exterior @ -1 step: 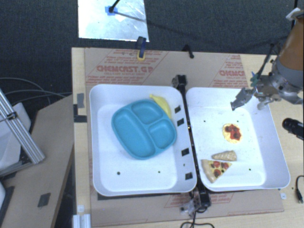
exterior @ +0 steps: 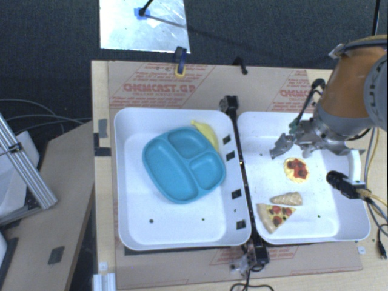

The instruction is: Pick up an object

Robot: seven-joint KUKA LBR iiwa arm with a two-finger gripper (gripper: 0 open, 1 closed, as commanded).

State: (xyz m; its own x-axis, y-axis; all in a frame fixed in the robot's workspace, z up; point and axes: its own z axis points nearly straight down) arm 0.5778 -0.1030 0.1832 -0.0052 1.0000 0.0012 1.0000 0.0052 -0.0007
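Two white bins are counted on the surface (exterior: 163, 83). In the left bin (exterior: 130, 217): one blue divided plate (exterior: 182, 165), one yellow item (exterior: 206, 132) partly hidden behind it. In the right bin (exterior: 345, 223): three toy foods, a round pizza (exterior: 296, 169), a beige wedge (exterior: 287, 199), a pizza slice (exterior: 274, 216). The pincer (exterior: 282, 145) hangs beside the round pizza, grip state cannot be told. "CHEMCAST" is printed on the board.

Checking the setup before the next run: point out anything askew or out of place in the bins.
The blue tray lies skewed in the left bin, with a yellow item partly tucked under its far edge. In the right bin, the pizza slice, small wedge and round piece lie loosely scattered. Nothing looks spilled or broken.
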